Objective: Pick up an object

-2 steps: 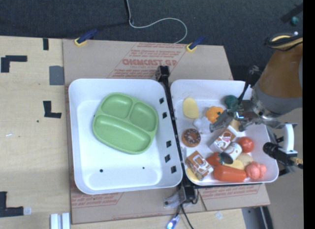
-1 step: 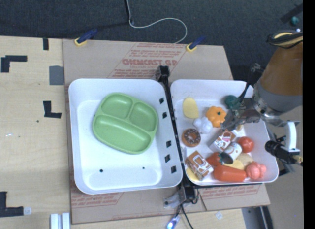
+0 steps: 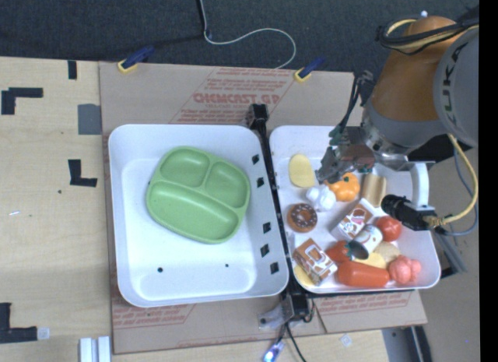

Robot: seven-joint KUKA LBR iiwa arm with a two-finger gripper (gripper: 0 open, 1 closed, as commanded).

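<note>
Nearest us, at the bottom edge, a black clamp point(image 3: 285, 306) sits where the two white bins meet. We read red print on the cardboard sheet point(image 3: 226, 96) under the bins, something like "CHEMCAST", too faint to be sure, plus part of "KU" on the arm point(image 3: 459, 80) at right. We see the left bin point(image 3: 124, 197) holding just a green divided plate point(image 3: 198, 193), tilted, with bare white floor around it, mostly along the near side. We see the right bin point(image 3: 280, 136) crowded: yellow piece point(image 3: 301, 170) near the far left corner, orange pumpkin-like toy point(image 3: 345, 188), chocolate donut point(image 3: 302, 217), small printed box point(image 3: 313, 260) at the near left (its print unreadable), another small carton point(image 3: 354, 220), red sausage-like piece point(image 3: 359, 274), pink item point(image 3: 405, 270), red tomato-like item point(image 3: 388, 229). Little free floor there, only a strip along the far wall. We place the gripper point(image 3: 336, 166) low over the right bin, just beside the yellow piece and touching or just above the pumpkin toy. We cannot tell whether its jaws are apart or together, nor see anything held.
</note>
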